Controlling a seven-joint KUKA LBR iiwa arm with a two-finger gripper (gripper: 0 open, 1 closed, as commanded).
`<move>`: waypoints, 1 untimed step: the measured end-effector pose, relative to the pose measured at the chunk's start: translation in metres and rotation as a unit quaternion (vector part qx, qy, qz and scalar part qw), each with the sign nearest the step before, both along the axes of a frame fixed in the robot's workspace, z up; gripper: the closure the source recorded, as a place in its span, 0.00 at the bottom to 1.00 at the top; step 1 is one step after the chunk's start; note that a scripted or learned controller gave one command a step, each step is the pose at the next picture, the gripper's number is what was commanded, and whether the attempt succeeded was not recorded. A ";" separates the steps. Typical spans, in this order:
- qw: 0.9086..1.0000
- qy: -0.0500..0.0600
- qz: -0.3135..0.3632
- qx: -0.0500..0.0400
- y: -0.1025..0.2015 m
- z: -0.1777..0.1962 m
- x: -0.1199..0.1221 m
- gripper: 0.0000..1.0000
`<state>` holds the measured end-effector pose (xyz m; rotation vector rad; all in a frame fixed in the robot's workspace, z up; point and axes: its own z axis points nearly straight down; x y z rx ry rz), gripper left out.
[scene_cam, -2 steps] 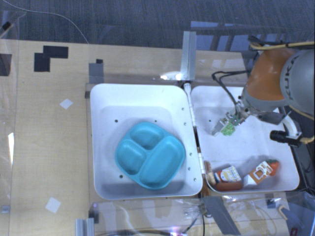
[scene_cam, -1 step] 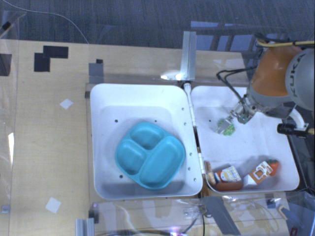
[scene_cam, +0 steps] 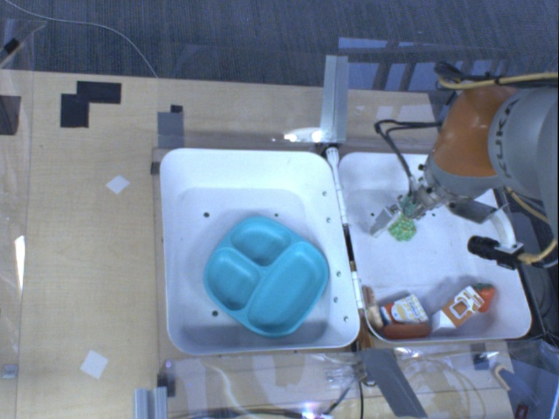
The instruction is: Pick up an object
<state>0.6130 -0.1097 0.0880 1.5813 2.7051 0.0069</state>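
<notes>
My gripper (scene_cam: 397, 219) hangs over the upper middle of the right bin (scene_cam: 367, 177), at the end of the grey arm with the orange band (scene_cam: 467, 133). A small green knobbly toy (scene_cam: 402, 230) sits at its tip, between the fingers, and the gripper is shut on it. One grey finger (scene_cam: 381, 225) sticks out to the toy's left. A faint shadow lies on the bin floor beneath the toy.
A blue three-part plate (scene_cam: 266, 275) lies in the left bin (scene_cam: 188, 190). Along the right bin's front wall lie a small white and orange carton (scene_cam: 407, 307), a brown sausage-like piece (scene_cam: 403, 329) and an orange and white carton (scene_cam: 467, 305). A black cable end (scene_cam: 489, 250) hangs nearby.
</notes>
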 end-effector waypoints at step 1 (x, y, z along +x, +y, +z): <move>1.000 -0.004 0.001 -0.001 0.000 0.012 0.003 1.00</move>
